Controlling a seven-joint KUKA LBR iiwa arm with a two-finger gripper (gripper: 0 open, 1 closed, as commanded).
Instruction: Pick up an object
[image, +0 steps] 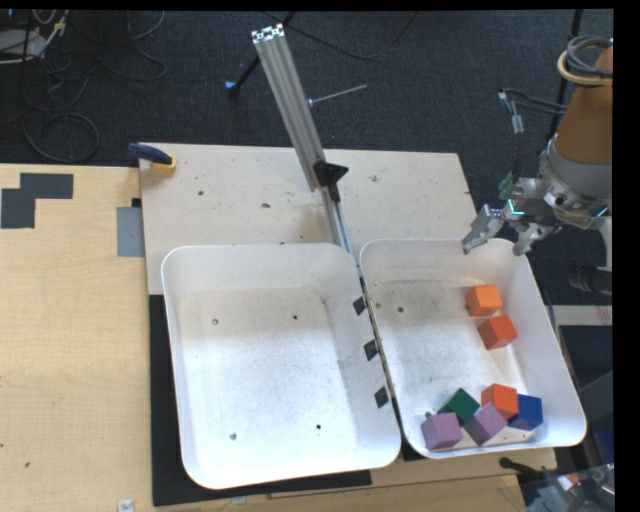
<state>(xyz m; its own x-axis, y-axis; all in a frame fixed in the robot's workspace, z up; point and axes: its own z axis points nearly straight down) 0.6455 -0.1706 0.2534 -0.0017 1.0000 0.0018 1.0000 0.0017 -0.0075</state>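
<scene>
White plastic makes up both shallow bins on the bench: the left bin (200, 290) and the right bin (430, 290) sit side by side, their inner walls touching along a seam marked by three small black clips (370, 350). The task's things all lie in the right bin. An orange cube (484, 298) sits near the far right wall, with a darker red-orange cube (497, 331) just beside it toward the near side. At the near right corner a cluster crowds together: a dark green cube (462, 404), a second orange-red cube (500, 399), a blue cube (527, 411), a purple cube (441, 430) and a lilac cube (485, 423), several touching one another and the bin wall, so neighbours hem in each piece there.

The grey two-finger gripper (503, 232) hangs over the far right rim of the right bin, above and apart from the orange cube. Its two fingers are spread, with nothing between them. The arm's orange band (586, 125) rises above it at the right.

A slanted aluminium rail (295, 105) with a checkered tag at its top leans from the far side down to the seam between the bins, held by a black bracket (329, 174). A blue-and-yellow clamp (151, 155) sits at the far left corner of the pale board (230, 195). Black cables (60, 110) trail across the dark carpet.
</scene>
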